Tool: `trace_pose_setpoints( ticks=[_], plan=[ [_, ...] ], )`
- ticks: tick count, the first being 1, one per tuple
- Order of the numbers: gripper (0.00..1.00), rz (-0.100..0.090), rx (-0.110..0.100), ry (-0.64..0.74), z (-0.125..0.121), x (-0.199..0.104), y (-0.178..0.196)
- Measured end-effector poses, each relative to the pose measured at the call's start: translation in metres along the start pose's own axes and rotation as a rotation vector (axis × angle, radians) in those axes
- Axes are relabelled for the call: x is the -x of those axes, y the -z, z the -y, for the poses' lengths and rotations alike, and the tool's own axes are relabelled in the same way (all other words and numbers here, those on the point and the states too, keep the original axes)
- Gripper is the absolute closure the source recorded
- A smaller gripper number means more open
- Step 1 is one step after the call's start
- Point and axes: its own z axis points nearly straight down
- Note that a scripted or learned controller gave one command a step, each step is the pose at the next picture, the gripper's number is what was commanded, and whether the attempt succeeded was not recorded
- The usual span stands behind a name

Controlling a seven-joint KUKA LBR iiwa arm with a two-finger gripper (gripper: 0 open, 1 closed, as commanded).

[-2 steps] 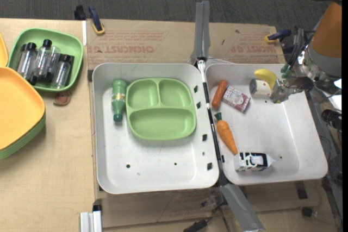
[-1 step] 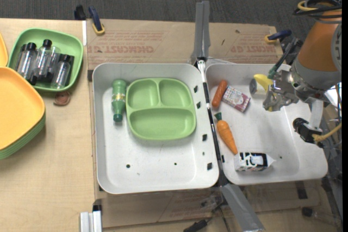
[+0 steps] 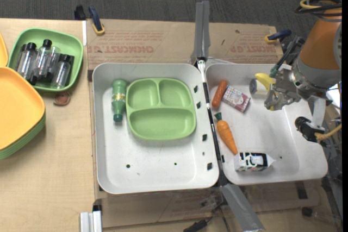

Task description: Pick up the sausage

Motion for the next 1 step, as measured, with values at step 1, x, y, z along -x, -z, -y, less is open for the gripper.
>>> trace_pose_setpoints(
  ticks=[1],
  plan=[
    [1.00, 0.002, -0.002, 0.002, 0.0002, 0.0009, 0.0079]
  ],
)
